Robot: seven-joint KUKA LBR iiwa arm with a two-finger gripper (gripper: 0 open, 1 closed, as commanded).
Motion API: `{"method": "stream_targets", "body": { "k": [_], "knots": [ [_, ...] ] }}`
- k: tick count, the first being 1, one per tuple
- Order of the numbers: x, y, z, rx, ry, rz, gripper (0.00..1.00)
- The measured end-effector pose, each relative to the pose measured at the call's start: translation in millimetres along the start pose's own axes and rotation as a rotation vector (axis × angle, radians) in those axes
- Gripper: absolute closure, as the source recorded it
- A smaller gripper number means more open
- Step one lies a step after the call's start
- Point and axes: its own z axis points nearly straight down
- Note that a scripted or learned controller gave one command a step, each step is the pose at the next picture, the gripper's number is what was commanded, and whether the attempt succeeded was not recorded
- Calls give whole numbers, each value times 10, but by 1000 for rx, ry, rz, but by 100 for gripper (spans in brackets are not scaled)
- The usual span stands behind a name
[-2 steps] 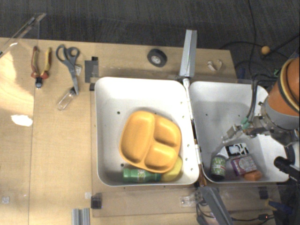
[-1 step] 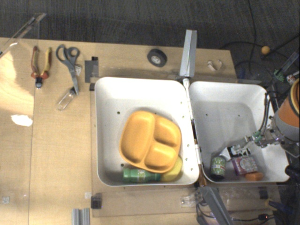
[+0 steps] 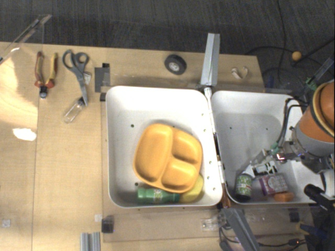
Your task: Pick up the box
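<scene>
— What's in the left bin (image 3: 120,140)?
— A yellow divided tray (image 3: 168,157) over a green bottle (image 3: 156,194) at its front edge.
— And the bench?
— Scissors (image 3: 78,69), pliers (image 3: 44,73), tape roll (image 3: 175,64) along the back edge

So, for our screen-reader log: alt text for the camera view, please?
The grey arm's gripper hovers low in the right white bin, above a small purple box, a green can and an orange piece. The left white bin holds a yellow divided plastic tray over a green bottle.

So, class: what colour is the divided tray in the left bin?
Yellow-orange; the tray shows clearly in the camera view.
</scene>
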Motion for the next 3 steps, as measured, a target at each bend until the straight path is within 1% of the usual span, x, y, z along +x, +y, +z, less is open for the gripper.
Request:
{"method": "stream_targets", "body": {
  "k": [1,2,3],
  "knots": [
    [315,452,501,-9,-3,-15,0],
    [-190,65,-652,-3,-3,-98,0],
    [-485,-70,221,3,0,3,0]
  ]
}}
